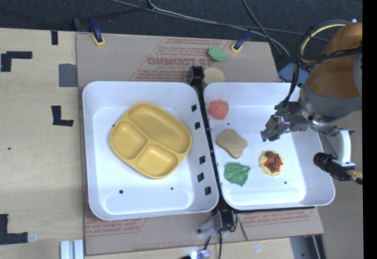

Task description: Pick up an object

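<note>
In the right bin [294, 193] four small toy foods lay loose on the white floor. A pink-red round piece [218, 109] sat near the divider at the far side, a tan bread-shaped slice [232, 143] lay just in front of it, and a green leafy piece [237, 173] rested nearer still, close beside the bread. Further toward the arm's side was a little yellow pizza-like disc with red topping [271, 163]. The gripper [273, 128] hung just above and behind that disc, over the bin floor, dark and seen from above; I could not tell how its fingers were set, and nothing showed between them. The grey arm with its orange band [336, 57] came in from the right over the bin's edge. In the left bin [97, 193] a yellow divided plate [151, 139] lay tilted across the middle, its three compartments bare. Beyond the bins, on the cardboard sheet [147, 57], a small green dotted object [217, 53] and a pale round one [214, 74] lay by the far rim. Two blue-and-yellow clamps [96, 33] held the cardboard's far edge.
</note>
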Available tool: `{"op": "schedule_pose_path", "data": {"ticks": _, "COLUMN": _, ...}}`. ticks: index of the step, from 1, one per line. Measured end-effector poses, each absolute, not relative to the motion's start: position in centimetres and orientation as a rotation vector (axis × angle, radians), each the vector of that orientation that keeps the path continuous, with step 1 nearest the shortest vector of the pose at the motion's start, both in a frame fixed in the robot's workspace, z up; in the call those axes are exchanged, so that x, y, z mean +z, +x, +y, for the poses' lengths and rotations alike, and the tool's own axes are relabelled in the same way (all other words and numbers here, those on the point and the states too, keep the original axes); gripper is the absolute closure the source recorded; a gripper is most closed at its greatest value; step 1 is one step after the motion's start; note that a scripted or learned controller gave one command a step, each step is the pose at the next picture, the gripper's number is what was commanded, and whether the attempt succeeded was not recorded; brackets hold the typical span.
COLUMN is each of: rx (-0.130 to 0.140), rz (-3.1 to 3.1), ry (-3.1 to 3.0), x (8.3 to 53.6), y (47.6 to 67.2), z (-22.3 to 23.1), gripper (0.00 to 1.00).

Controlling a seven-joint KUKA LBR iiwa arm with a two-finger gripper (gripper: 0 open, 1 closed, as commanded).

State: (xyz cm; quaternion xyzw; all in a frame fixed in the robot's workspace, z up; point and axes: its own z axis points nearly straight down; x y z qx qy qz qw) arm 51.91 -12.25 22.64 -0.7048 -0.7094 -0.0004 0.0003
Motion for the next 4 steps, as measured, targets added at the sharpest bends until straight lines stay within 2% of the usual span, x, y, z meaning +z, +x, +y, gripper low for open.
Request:
{"op": "schedule_pose_path", "data": {"ticks": 2, "rx": -0.001, "rz": -2.229, "ry": -2.212, "x": 22.3, "y": 56.0, "z": -0.4, "gripper": 1.00}}
{"op": "schedule_pose_path", "data": {"ticks": 4, "rx": 0.000, "rz": -2.227, "ry": -2.214, "x": 22.2, "y": 57.8, "z": 10.0, "gripper": 1.00}}
